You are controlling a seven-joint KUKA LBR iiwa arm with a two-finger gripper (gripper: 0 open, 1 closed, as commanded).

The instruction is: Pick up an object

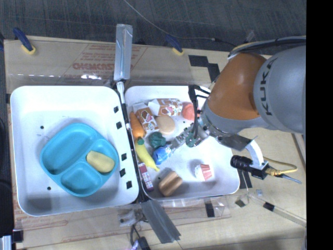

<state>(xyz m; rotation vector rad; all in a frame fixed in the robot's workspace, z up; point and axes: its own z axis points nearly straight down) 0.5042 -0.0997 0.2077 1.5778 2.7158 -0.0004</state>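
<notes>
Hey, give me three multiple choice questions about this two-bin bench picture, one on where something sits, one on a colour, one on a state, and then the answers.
1. Where does the yellow potato-like piece lie?
A. in the blue divided plate in the left bin
B. beside the banana in the right bin
C. on the bench outside both bins

2. What colour is the band on the arm above the wrist?
A. green
B. orange
C. white

3. How does the blue divided plate sit?
A. flipped upside down
B. propped on its edge against the bin wall
C. flat, compartments facing up

Answers: 1 A, it rests in a plate compartment in the left bin. 2 B, the band next to the grey KUKA link is orange. 3 C, its compartments are open toward the camera.
</notes>
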